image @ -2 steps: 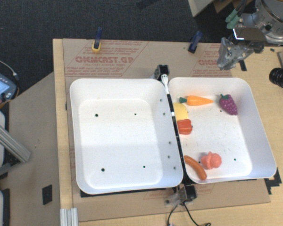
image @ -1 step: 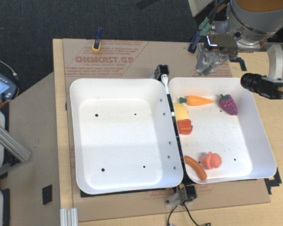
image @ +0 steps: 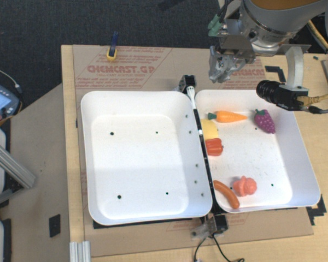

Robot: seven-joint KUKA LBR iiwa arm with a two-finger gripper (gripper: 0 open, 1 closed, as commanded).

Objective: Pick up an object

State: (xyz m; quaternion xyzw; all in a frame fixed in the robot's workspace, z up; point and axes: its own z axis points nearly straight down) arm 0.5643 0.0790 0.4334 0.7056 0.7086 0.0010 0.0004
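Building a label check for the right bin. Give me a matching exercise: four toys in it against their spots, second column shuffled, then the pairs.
Things:
1. carrot
2. grapes
3. sausage
4. red pepper

Places:
A. near edge of the right bin, left of the pink toy
B. against the divider, just below the yellow piece
C. far side, right of the carrot
D. far side, green top pointing left

Pairs: 1-D, 2-C, 3-A, 4-B
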